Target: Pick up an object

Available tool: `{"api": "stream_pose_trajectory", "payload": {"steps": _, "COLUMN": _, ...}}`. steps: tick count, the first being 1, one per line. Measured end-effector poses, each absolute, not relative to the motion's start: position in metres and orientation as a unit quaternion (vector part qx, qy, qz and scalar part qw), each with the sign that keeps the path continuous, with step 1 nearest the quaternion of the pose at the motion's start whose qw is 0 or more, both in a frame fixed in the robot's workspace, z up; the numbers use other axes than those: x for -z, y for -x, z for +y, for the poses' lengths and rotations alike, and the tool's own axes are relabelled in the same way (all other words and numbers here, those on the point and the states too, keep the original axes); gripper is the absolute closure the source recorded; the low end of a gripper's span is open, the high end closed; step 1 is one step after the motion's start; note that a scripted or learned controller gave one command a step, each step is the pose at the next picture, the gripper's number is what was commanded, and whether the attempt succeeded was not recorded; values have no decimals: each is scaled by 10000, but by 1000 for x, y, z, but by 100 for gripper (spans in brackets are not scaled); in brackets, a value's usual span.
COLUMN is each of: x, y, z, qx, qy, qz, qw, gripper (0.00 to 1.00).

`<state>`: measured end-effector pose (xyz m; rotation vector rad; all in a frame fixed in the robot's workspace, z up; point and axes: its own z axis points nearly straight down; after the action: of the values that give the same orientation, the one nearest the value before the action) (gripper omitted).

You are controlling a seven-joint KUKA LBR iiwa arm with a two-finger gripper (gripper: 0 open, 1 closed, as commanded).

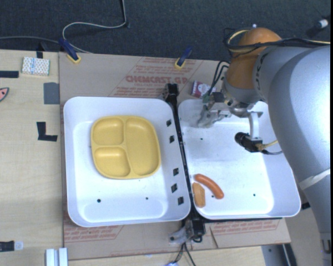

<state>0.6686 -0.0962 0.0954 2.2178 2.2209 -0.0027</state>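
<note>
An orange sausage (209, 185) lies near the front left corner of the right bin (266, 204). A small tan bun-like piece (198, 195) lies beside it, against the bin's left wall. My gripper (207, 117) hangs over the far left corner of the right bin, well apart from both food pieces. Nothing shows in its grasp. A yellow divided plate (125, 147) rests in the left bin (77, 165).
The grey arm (299, 104) with its orange band (250, 54) covers the right bin's far right side. A black cable fitting (247, 141) hangs off the wrist. A small packet (198, 88) lies on the cardboard behind the bins. A ridge (176, 148) divides the bins.
</note>
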Motion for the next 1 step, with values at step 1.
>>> {"api": "stream_pose_trajectory", "payload": {"steps": 1, "x": -95, "y": -668, "z": -96, "qx": 15, "qy": -7066, "qz": 7076, "qw": 13, "gripper": 0}}
